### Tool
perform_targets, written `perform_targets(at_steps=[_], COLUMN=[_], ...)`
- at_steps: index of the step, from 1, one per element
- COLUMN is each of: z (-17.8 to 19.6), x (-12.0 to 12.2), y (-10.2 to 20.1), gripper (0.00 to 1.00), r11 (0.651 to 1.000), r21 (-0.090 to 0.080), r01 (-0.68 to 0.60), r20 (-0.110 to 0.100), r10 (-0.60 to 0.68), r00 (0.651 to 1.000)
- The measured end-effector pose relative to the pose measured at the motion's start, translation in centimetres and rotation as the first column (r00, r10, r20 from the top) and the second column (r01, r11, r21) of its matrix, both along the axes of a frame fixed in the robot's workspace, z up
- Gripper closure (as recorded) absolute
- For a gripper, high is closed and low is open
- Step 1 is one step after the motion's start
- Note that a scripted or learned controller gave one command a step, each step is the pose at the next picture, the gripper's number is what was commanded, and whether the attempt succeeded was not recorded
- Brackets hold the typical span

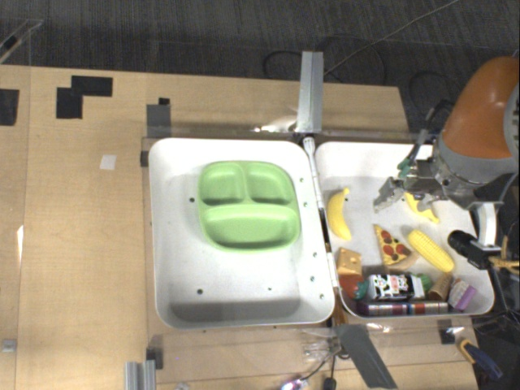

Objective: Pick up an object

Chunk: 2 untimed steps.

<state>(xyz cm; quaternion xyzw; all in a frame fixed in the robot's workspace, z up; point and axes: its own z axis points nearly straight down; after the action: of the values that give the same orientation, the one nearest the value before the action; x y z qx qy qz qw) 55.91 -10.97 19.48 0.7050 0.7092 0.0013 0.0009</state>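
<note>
Arm low over right bin

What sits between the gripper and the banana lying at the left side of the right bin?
Nothing visible. The gripper hangs over bare white floor of the right bin, and the banana lies to its left with only open bin floor between them. The pizza slice and corn cob lie nearer the camera, off that line.

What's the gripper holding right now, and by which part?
Nothing visible between the fingers of the gripper; it hangs open over bare floor of the right bin, between the two bananas.
</note>
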Motion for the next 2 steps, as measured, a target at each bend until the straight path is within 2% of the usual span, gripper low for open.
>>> perform_targets(at_steps=[1, 2], z=[-9.4, -3.9], x=[-6.1, -4.4], y=[-1.3, -1.3], gripper=[0.00, 0.00], r11=[0.999, 0.990], r21=[-0.006, -0.002], r01=[-0.043, -0.143], r20=[0.018, 0.003], r10=[0.043, 0.143], r00=[0.999, 0.990])
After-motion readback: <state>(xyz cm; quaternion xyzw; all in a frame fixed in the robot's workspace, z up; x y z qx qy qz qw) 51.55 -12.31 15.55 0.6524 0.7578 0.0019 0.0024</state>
